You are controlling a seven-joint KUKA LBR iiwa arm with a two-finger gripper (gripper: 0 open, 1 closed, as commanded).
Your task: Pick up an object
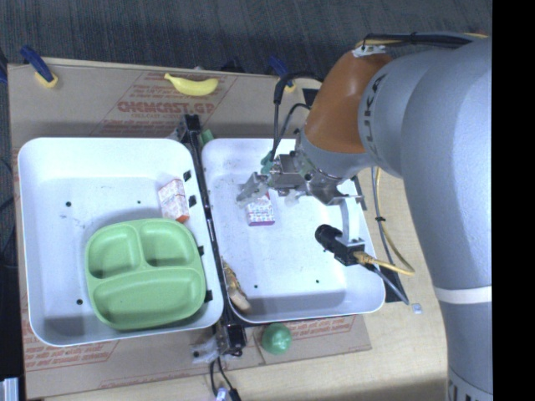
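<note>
Hovering low in the right bin (334, 295), the jaws (253, 189) sit just above a small pink-and-white packet (260, 213) lying on the bin floor; whether they are released or clenched cannot be told. A green divided tray (146, 271) occupies the left bin (50, 224).

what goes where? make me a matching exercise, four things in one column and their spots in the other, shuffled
Things:
1. green divided tray
2. yellow banana
3. green ball
4. small pink packet

Places:
A. on the cardboard beyond the bins, at the far edge
B. on the floor of the right bin, just under the gripper
C. in the left bin, filling its near half
D. outside the bins, on the cardboard at the near edge

Pairs: 1-C, 2-A, 3-D, 4-B
</note>
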